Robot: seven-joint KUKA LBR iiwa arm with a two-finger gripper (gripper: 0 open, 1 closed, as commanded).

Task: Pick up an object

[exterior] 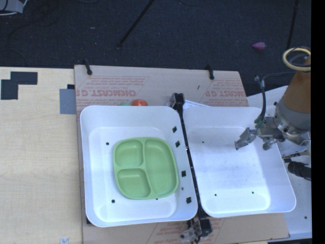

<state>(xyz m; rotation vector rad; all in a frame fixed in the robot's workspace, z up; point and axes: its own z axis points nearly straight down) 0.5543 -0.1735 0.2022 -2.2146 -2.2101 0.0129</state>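
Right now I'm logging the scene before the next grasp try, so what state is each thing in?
Green tray: lying flat in the left bin, right side up, its three compartments bare.
Right bin: gripper over it.
Gripper: over the right bin's far right part, nothing between its fingers.
Orange thing: behind the left bin's far rim, outside it, partly hidden.

Bright, even light; slightly soft focus
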